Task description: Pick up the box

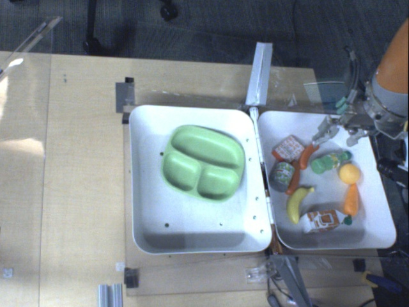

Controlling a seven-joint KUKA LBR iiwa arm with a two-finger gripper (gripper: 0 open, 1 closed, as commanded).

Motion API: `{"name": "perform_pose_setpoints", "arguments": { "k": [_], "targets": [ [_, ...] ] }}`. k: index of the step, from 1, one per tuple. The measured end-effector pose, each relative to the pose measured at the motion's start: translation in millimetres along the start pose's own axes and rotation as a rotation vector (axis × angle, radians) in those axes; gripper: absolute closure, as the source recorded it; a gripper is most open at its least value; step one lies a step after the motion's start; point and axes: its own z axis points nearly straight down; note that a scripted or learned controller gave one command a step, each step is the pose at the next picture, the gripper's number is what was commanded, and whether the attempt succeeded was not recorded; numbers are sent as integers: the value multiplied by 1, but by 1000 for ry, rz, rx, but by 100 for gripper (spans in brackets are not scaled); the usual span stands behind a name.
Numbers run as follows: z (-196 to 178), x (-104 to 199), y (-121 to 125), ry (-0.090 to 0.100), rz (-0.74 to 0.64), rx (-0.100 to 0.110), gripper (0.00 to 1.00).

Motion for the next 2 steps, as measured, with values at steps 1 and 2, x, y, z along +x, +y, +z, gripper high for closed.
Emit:
{"name": "perform_pose_setpoints", "arguments": {
  "k": [1,2],
  "targets": [
    [82,33,51,0,-51,1,0],
    [71,34,53,0,-53,-5,100]
  ]
}}
